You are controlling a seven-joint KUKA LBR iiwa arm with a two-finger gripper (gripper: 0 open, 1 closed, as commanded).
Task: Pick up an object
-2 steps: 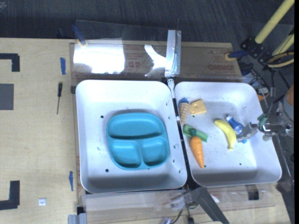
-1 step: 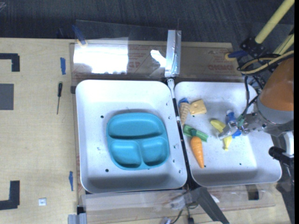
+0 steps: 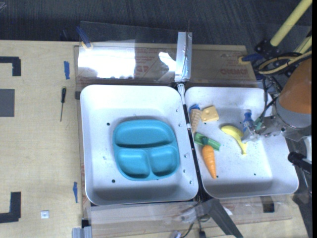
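The right bin (image 3: 282, 177) holds several toy foods. A yellow banana (image 3: 232, 132) lies near its middle. An orange carrot (image 3: 209, 160) lies below it, with a green piece (image 3: 207, 141) at its top end. A yellow cheese wedge (image 3: 210, 114) and a tan ridged piece (image 3: 196, 118) sit near the bin's left wall. My gripper (image 3: 251, 128) is low inside the right bin, just right of the banana's right end and close against it. I see nothing lifted off the bin floor.
The left bin (image 3: 94, 113) holds a blue divided plate (image 3: 145, 148). The grey arm with its orange band (image 3: 297, 95) comes in over the right bin's right rim. Cables and a yellow pole (image 3: 292, 19) stand at the back right.
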